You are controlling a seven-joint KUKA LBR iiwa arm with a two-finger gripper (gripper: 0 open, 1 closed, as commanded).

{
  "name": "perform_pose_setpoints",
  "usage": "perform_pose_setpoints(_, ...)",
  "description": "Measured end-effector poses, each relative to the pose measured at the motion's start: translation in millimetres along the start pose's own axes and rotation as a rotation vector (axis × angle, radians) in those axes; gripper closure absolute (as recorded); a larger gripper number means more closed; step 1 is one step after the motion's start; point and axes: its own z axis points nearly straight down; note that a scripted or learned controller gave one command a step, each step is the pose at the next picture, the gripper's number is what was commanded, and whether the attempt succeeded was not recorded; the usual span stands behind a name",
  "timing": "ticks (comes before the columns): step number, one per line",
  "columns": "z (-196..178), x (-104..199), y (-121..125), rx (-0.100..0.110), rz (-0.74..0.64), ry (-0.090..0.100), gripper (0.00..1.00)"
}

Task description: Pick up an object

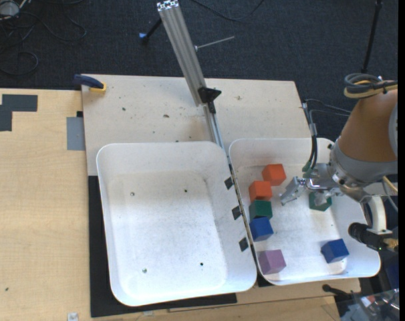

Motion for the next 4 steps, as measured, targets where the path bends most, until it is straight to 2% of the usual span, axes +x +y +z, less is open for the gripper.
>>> perform_pose_setpoints(1, 62, -2, 0, -0.006, 0.000, -0.004, 0.00)
perform_pose_setpoints(2, 51, -3, -1, -0.005, 0.006, -0.002, 1.00)
perform_pose_setpoints(4, -36, -5, 1, -0.012, -0.004, -0.003, 1.00)
